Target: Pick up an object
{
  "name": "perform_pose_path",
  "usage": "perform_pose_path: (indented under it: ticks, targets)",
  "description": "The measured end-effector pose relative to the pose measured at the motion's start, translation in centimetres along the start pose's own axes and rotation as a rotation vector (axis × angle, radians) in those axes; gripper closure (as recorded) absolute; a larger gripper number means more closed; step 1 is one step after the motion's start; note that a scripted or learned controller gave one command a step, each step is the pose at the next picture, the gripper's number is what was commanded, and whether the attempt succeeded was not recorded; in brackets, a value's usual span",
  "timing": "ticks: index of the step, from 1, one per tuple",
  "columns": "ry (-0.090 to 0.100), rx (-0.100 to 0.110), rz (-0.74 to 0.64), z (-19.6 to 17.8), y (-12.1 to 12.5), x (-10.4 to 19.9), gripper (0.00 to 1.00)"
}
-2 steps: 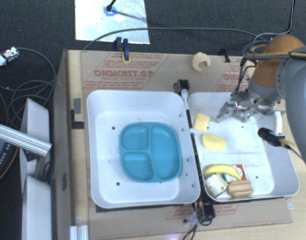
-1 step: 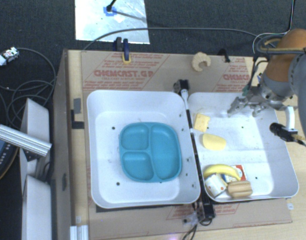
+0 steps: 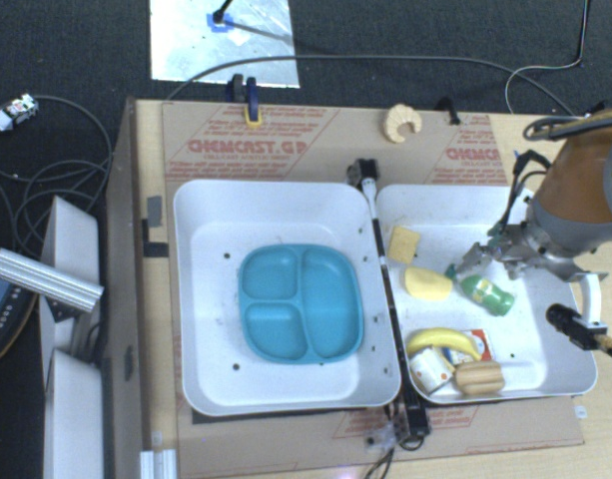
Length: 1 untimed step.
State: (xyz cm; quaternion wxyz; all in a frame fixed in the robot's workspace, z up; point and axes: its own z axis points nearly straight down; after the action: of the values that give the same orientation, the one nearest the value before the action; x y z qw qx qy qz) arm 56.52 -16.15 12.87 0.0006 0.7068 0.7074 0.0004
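Landmark: the green bottle (image 3: pixel 486 293), lying on its side in the middle of the right bin (image 3: pixel 565 367); every place below is given from it.
Gripper: the gripper (image 3: pixel 473 261) sits low in the right bin, just up and left of the bottle, its tips at or very near the bottle's upper end.
Fingers: they look slightly parted, with nothing visibly between them; whether one touches the bottle I cannot tell.
Task's thing: any object will do; by my reading the bottle is the likeliest target, and it rests on the bin floor.
Progress: the approach looks done, but no grasp or lift shows; closing on an object and raising it are left.
Other candidates: a pale yellow lump (image 3: pixel 427 283) just left of the bottle; a yellow block (image 3: pixel 403 244) up and left of it; a banana (image 3: pixel 443 342), a small cup (image 3: pixel 429 368) and a bread roll (image 3: pixel 479 377) below it, bunched at the bin's near edge.
Left bin (image 3: pixel 206 267): well to the left of the bottle, holding a blue divided plate (image 3: pixel 301 302).
Writing: red print on the brown board (image 3: pixel 286 143) beyond the bins, up and left of the bottle, reads "CHEMCAST GP"; the same print repeats near the arm, partly hidden.
Bottle label: too small to read.
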Motion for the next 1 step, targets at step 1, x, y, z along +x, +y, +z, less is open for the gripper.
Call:
perform_pose_path:
  ticks: [1]
  targets:
    - [0.000, 0.001, 0.000, 4.46, -1.65, 0.00, 0.00]
